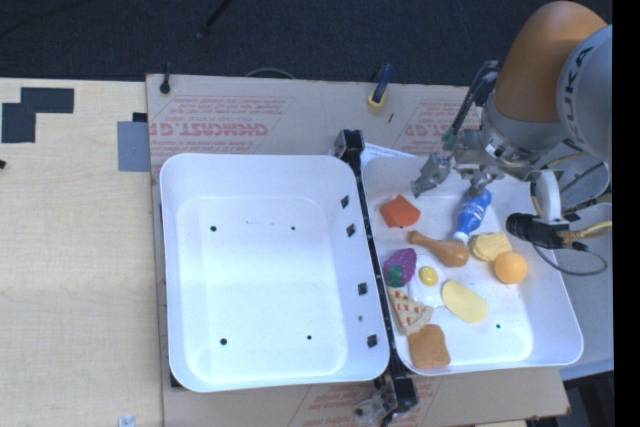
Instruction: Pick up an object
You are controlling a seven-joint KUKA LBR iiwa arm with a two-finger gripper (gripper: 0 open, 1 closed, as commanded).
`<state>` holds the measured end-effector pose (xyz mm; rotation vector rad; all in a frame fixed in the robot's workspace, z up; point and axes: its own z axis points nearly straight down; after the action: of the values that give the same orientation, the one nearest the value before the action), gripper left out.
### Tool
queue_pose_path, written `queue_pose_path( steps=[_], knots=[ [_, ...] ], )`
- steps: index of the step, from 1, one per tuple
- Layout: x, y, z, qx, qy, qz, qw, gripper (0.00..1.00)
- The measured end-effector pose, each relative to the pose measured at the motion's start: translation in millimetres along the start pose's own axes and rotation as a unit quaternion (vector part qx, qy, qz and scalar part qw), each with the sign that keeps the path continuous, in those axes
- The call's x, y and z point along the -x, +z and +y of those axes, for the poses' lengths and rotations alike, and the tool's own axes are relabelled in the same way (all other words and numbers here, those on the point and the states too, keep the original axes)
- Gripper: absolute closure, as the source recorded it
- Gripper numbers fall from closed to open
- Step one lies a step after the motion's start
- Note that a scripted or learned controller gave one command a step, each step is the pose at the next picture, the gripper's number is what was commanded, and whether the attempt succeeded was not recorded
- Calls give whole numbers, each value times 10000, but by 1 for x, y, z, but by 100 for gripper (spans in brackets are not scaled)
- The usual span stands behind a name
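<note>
My gripper (pixel 456 180) hangs over the far end of the right bin (pixel 545 335), its fingers spread open with nothing between them. A blue bottle (pixel 470 213) lies just below and to the right of the fingertips. A red-orange block (pixel 400 211) sits just below and to the left of them. Nearer the front lie a brown drumstick (pixel 440 247), a yellow ridged chip (pixel 490 245) and an orange ball (pixel 510 267).
The same bin also holds purple grapes (pixel 400 265), a small yellow piece (pixel 428 275), a yellow oval (pixel 464 301), a waffle-like wedge (pixel 408 311) and a toast slice (pixel 430 347). The left bin (pixel 190 215) adjoins it, with a black divider (pixel 365 245) between them.
</note>
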<state>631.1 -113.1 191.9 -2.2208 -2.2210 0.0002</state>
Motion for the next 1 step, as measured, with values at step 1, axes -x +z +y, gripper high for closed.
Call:
queue_pose_path(
  steps=[1],
  knots=[
    [-8, 87, 12, -26, -17, 9, 10000, 0]
  ],
)
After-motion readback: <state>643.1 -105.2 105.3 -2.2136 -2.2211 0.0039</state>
